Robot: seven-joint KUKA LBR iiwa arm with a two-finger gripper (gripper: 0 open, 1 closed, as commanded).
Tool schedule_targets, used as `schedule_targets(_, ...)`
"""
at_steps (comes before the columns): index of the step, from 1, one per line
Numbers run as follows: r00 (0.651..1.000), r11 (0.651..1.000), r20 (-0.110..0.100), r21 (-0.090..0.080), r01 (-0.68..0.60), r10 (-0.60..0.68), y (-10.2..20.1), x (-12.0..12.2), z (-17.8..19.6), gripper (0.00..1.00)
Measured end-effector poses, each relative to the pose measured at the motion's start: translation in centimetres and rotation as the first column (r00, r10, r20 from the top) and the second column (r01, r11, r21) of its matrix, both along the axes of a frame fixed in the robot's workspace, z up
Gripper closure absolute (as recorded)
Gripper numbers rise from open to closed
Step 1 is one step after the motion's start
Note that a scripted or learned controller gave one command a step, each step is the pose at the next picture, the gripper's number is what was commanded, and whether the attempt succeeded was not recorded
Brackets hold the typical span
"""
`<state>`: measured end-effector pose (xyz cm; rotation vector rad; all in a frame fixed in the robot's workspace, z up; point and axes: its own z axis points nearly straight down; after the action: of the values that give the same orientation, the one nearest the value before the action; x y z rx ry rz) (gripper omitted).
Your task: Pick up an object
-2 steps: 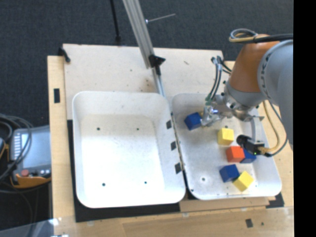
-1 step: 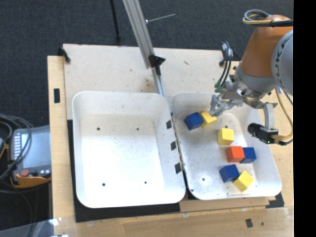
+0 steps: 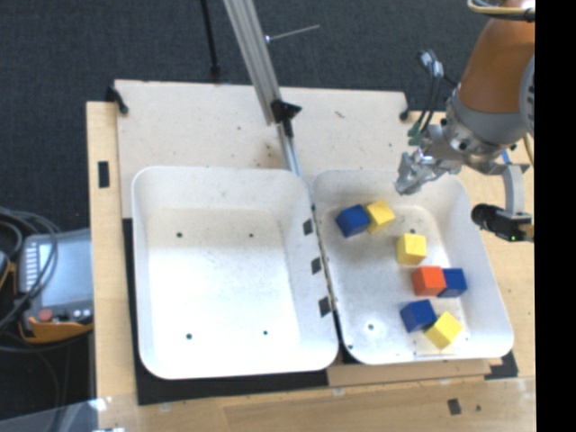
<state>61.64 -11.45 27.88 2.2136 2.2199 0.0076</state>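
White plastic, shallow and round-cornered, the two bins sit edge to edge on the pale wooden bench (image 3: 207, 124), presumably so that a block lifted from one can be dropped into the other without a long reach. All the blocks lie in the right bin (image 3: 360, 340); the left bin (image 3: 225, 268) shows a bare floor with a few dark specks.

Grey with an orange band, the arm comes in from the right, and its pincer (image 3: 409, 180) hangs over the far rim of the right bin, tilted down toward the nearest pair of blocks. Whether its tips are apart or together I cannot tell. Nothing is visibly held.

Closest to it are a small blue cube (image 3: 352, 220) and a small yellow cube (image 3: 381, 212), touching at one side, which could crowd a grasp. A second yellow cube (image 3: 411, 247) stands alone near the middle and looks the easiest target. Nearer the front, an orange cube (image 3: 428, 280) abuts another blue cube (image 3: 453, 282), and a third blue cube (image 3: 418, 314) touches a yellow cube turned cornerwise (image 3: 443, 329). All appear matte, hard and sharp-edged.
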Motion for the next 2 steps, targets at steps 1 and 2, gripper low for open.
schedule_targets(1, 1.000, 1.000, -0.008, 0.001, -0.002, 0.002, 5.1, -1.9, -0.4, 1.00)
schedule_targets(2, 1.000, 1.000, -0.008, 0.002, -0.004, 0.004, 10.8, -2.0, -0.7, 1.00)
